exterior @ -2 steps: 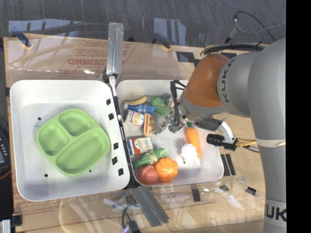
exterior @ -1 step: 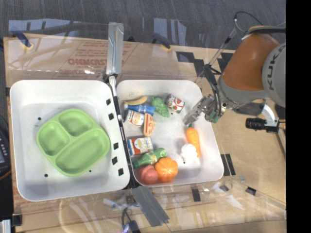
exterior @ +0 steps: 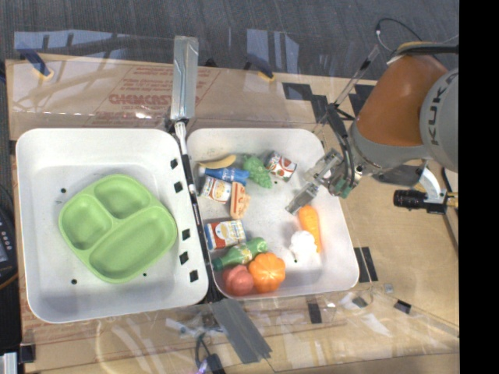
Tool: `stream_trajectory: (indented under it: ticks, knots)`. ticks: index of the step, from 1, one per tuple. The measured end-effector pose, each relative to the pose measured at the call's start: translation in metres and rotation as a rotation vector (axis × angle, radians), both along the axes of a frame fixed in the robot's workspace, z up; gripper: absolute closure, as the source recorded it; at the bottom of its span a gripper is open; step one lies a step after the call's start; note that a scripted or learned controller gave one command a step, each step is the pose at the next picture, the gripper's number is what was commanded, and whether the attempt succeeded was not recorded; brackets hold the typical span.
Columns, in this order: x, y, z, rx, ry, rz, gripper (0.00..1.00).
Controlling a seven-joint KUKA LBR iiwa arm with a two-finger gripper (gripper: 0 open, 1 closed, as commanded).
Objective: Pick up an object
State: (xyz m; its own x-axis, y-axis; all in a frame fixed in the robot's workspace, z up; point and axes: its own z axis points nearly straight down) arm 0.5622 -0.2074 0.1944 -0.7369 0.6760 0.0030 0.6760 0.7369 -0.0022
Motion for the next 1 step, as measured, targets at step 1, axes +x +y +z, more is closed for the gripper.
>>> stream_trajectory:
  ticks: [1]
  knots:
    - [0.0178, -0.0024, -0.1017, -0.002, -0.005, -0.007, 0.00]
